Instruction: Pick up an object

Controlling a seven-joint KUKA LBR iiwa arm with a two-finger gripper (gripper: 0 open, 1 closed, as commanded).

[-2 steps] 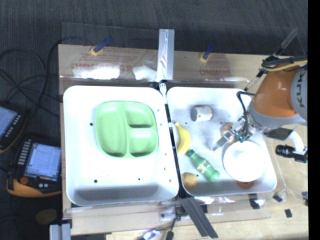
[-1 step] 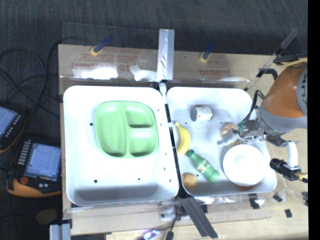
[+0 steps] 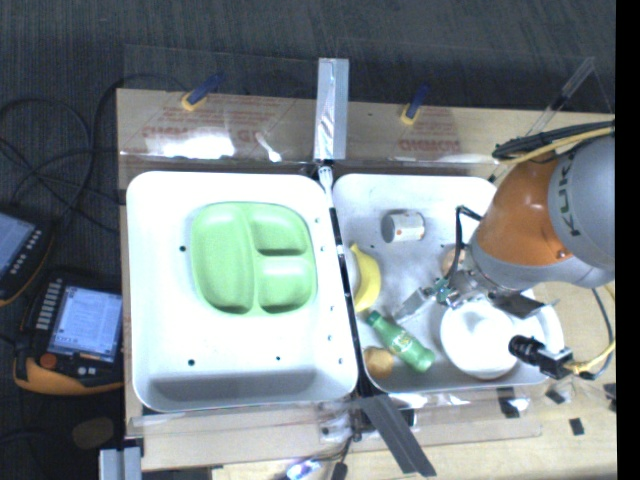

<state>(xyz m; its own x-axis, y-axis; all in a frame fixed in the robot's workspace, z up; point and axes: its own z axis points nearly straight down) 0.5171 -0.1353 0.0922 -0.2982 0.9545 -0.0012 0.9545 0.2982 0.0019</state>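
The right bin (image 3: 350, 200) holds a yellow banana (image 3: 366, 279) along its left wall. A green bottle (image 3: 401, 341) lies on its side just below the banana. A small grey cylinder with a red mark (image 3: 403, 227) lies near the bin's back. A round white bowl (image 3: 480, 342) sits at the front right, and a brown lump (image 3: 378, 361) rests in the front left corner. My gripper (image 3: 420, 298) is low in the bin's middle, pointing left between the banana, the bottle and the bowl. I see nothing held in it.
The left bin (image 3: 150, 368) carries a green divided plate (image 3: 252, 256). The grey arm with its orange band (image 3: 520, 226) covers the right bin's right side. A small brownish object (image 3: 449, 261) is partly hidden behind the wrist. Cables run off at the right.
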